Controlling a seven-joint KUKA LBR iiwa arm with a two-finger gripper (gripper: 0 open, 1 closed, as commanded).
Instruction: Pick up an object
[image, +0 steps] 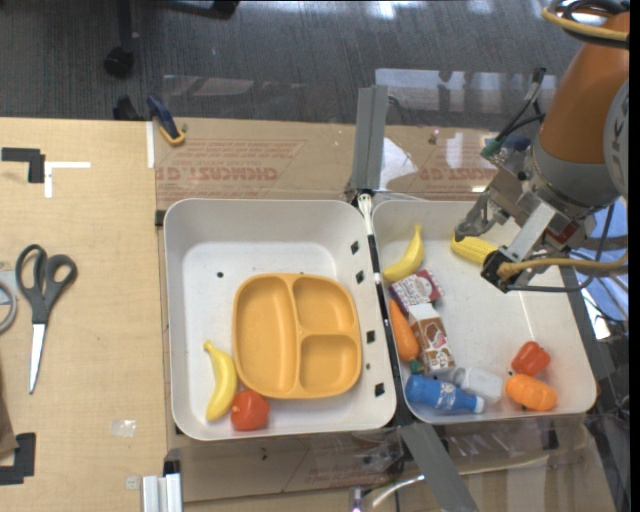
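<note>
My gripper (478, 232) hangs over the back of the right bin (560, 320), reaching in from the upper right. A yellow piece like a corn cob (470, 249) lies right at its tip; whether it is gripped or just resting on the bin floor is unclear. Along the bin's left side lie a banana (405, 256), a snack packet (416, 290), an orange carrot (403, 333) and a brown-and-white carton (433, 342). A blue bottle (441, 396) lies at the front. A red pepper (530, 357) and an orange fruit (531, 393) sit at the front right.
The left bin (190, 300) holds a yellow divided plate (297, 335), a banana (221, 381) and a red tomato (250, 411). Scissors (41, 300) lie on the wooden bench at the far left. A grey divider (368, 150) rises between the bins at the back.
</note>
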